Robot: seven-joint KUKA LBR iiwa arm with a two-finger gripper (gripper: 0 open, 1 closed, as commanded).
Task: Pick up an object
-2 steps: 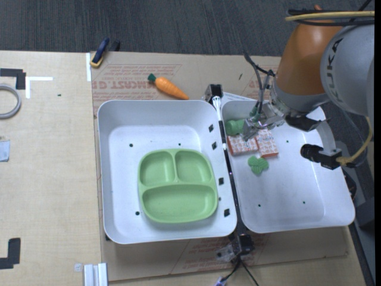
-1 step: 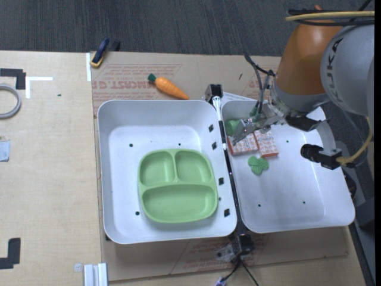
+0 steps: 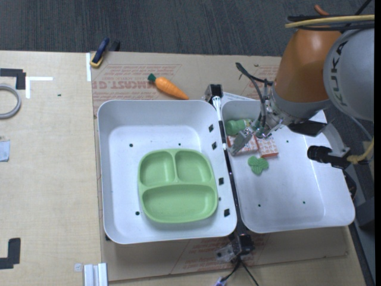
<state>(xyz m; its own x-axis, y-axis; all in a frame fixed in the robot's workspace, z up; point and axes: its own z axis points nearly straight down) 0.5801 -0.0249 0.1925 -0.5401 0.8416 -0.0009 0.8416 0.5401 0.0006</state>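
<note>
A cardboard-topped bench (image 3: 53, 177) carries two white bins. In the right bin (image 3: 297, 207) the claw (image 3: 243, 140) is down on a red-and-white packet (image 3: 266, 148); whether it grips cannot be told. Green pieces (image 3: 258, 164) lie just beside; a divided green plate (image 3: 177, 185) sits well left.

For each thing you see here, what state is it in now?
Green plate: lies flat in the left bin.
Toy carrot: lies on the bench, outside the bins.
Red box: lies in the right bin.
Small green toy: lies loose beside the box.
Hand: low over the box.
</note>
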